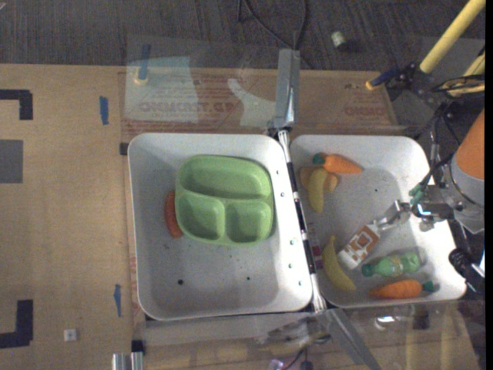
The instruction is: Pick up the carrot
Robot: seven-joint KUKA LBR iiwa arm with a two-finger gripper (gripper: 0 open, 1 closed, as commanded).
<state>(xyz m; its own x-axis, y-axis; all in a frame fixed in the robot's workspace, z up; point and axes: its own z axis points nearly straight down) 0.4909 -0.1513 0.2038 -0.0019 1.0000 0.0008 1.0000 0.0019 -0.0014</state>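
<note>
1. The left bin (154,284) holds a green divided tray (225,199) in its upper middle; an orange item (172,214), partly hidden, lies against the tray's left edge.
2. The right bin (385,156) holds two carrots. One carrot (339,163) lies near the bin's top left corner. A second carrot (400,289) lies along the bottom edge, towards the bottom right corner.
3. A yellow banana (316,189) lies just below the upper carrot, by the left wall. Another banana (336,265) lies near the bottom left corner.
4. A white and orange bottle (362,243) lies tilted at the bin's centre, touching the lower banana. A green bottle (393,265) lies just above the lower carrot.
5. The gripper (404,210) hangs over the right half of the right bin, near its right edge, just beside the white bottle's neck. Whether its fingers are open or closed cannot be told.
6. Both carrots lie apart from the gripper; the green bottle lies between it and the lower carrot.
</note>
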